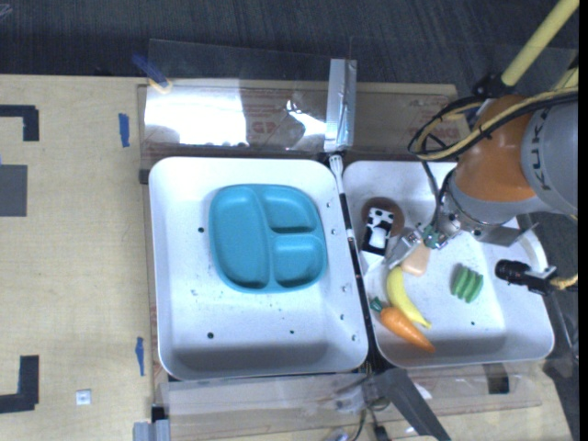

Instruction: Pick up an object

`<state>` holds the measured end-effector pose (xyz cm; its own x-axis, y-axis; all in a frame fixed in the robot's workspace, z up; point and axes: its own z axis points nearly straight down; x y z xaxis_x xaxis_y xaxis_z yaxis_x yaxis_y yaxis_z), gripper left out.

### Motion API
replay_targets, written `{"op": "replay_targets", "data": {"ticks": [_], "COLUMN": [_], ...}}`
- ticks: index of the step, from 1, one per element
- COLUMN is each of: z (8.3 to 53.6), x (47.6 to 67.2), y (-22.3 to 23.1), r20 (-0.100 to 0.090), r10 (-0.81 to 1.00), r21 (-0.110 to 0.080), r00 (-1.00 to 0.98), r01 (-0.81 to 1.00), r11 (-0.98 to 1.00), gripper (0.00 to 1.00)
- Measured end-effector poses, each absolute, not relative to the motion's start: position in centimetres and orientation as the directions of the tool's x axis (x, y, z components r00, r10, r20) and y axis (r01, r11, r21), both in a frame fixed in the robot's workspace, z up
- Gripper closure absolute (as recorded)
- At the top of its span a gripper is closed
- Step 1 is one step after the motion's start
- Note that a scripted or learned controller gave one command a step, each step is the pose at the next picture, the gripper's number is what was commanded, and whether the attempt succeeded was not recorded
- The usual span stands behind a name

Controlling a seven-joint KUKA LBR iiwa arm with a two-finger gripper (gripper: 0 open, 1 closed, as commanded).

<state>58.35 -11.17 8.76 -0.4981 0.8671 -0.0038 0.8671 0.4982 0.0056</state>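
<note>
The right bin [524, 333] holds several small objects. A yellow banana [404, 298] lies near the middle, with an orange carrot [405, 328] just in front of it. A green ridged piece [466, 283] lies to the right. A black-and-white toy [379, 228] sits on a dark disc at the bin's far left. A pale peach block [417, 262] lies at the banana's upper end. My gripper [418, 243] reaches down from the right and hangs right over that block, touching or nearly touching it. Whether the block is held cannot be made out.
The left bin [175, 320] bears a blue divided plate [268, 236]. A raised divider [347, 246] separates the two bins. The grey arm with its orange band [496, 168] and cables covers the right bin's far right corner. A clear plastic panel [239, 108] stands behind the bins.
</note>
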Motion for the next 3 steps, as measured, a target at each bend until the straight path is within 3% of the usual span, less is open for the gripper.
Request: {"op": "replay_targets", "data": {"ticks": [1,2,3], "z": [8.8,9.9,18.9], "x": [55.8,56.0,61.3], "y": [-10.0,-10.1,-1.7], "r20": [-0.003,-0.005,-0.001], "r10": [0.922,0.923,0.94], "r21": [0.007,0.012,0.011], "r00": [-0.387,-0.384,-0.341], "r01": [0.922,0.923,0.94], "r11": [0.387,0.384,0.341], "gripper": [0.0,1.0,1.0]}}
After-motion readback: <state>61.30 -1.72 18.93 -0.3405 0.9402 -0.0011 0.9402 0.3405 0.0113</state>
